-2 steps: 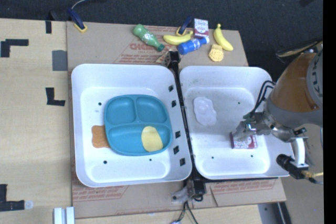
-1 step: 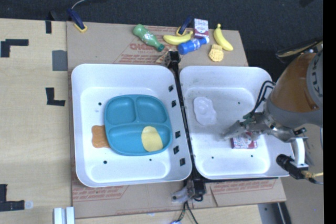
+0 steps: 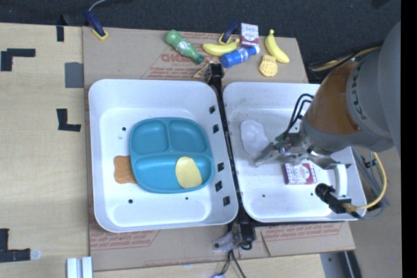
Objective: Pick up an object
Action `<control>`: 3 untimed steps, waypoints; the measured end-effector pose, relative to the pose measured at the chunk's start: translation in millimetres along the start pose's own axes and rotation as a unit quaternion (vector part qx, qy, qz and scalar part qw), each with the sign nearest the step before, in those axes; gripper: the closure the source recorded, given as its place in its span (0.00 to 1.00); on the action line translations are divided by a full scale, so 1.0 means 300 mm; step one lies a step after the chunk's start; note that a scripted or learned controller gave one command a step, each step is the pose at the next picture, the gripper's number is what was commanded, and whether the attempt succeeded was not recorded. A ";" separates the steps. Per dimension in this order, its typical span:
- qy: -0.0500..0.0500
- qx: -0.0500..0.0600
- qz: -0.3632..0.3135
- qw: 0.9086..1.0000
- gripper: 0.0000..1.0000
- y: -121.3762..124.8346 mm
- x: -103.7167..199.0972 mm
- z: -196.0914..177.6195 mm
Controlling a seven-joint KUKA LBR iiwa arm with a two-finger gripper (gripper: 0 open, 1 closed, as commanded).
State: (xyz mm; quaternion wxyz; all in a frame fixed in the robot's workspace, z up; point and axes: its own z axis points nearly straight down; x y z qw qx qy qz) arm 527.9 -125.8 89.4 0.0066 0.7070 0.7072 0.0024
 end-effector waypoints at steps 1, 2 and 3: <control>0.002 0.006 0.000 1.000 0.00 -0.117 -0.028 -0.401; 0.002 0.007 0.000 1.000 0.00 -0.051 -0.086 -0.356; 0.003 0.007 0.000 1.000 0.00 -0.125 -0.094 -0.325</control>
